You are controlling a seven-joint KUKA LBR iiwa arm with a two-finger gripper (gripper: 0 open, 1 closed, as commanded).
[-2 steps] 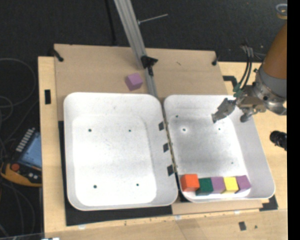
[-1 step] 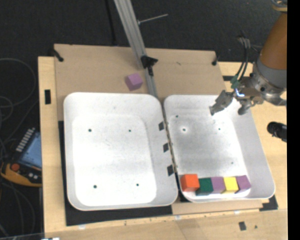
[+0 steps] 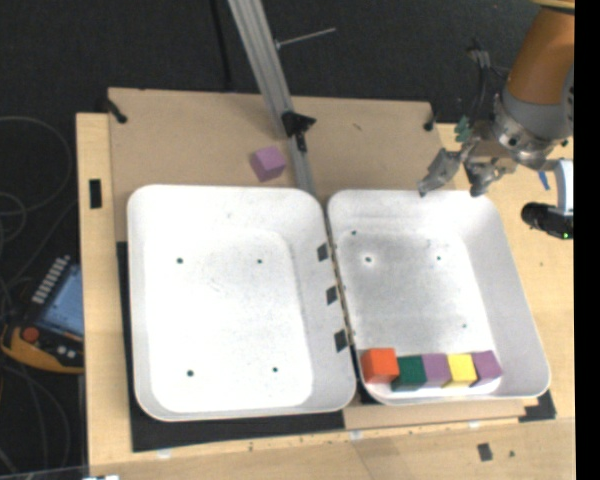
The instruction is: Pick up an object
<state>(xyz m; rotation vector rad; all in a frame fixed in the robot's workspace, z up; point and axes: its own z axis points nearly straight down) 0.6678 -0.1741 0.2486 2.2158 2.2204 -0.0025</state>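
Five blocks sit in a row along the lower edge of the right bin [image 3: 480, 258]: an orange block [image 3: 380, 364], a green block [image 3: 410, 371], a light purple block [image 3: 436, 368], a yellow block [image 3: 462, 368] and a purple block [image 3: 486, 364], each touching its neighbour. The gripper [image 3: 448, 180] hangs over that bin's upper right corner, fingers spread wide, holding nothing. The left bin [image 3: 150, 268] lies beside it, and a lone purple cube [image 3: 268, 162] rests on the bench [image 3: 180, 128] above.
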